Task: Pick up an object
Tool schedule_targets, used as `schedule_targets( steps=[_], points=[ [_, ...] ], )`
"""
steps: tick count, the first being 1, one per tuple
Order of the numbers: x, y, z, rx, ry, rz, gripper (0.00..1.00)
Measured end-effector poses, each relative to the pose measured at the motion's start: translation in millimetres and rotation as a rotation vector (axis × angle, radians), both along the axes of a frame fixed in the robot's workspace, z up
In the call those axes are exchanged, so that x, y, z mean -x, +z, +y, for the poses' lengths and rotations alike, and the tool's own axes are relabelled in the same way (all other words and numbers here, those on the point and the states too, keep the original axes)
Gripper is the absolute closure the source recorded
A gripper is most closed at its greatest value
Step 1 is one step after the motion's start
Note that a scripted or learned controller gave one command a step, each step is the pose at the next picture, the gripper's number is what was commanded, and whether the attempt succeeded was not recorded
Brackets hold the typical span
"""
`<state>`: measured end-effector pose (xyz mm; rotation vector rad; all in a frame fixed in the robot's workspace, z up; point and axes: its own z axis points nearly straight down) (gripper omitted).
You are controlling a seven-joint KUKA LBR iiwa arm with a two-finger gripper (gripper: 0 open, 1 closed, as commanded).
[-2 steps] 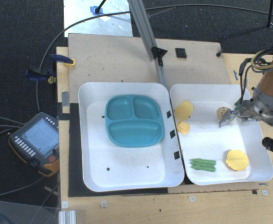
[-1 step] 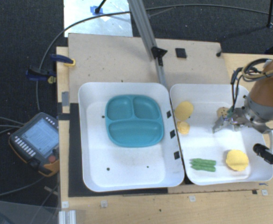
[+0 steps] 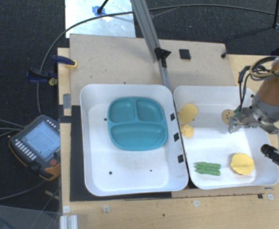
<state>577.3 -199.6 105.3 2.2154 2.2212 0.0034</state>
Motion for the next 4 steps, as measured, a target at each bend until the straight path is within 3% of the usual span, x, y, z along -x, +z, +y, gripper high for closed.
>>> schedule_targets(
  steps=[3,4],
  points=[
    [7,163,-1,0.000,0.004,0.001,1.00],
    [-5,156,52,-0.001,0.006,0.002,1.00]
  ],
)
